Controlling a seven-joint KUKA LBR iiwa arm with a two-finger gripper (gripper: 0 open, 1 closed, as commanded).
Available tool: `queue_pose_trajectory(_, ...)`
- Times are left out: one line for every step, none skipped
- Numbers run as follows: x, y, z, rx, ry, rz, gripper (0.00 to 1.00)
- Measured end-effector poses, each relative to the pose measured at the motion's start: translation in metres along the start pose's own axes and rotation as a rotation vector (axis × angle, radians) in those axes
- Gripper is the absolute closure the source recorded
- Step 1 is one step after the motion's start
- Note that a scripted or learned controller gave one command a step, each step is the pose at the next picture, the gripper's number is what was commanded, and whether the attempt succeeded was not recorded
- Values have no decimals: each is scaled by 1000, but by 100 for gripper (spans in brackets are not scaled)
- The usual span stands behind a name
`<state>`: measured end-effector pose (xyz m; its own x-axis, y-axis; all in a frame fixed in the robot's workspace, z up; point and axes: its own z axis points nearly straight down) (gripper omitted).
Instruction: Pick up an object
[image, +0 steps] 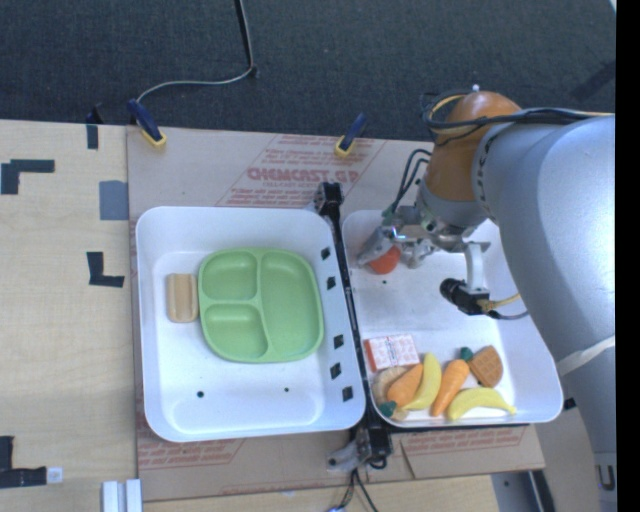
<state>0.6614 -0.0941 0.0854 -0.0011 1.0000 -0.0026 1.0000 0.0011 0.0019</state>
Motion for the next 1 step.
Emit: queue_pose_trajectory(-2,7,0,1,1,-1,0)
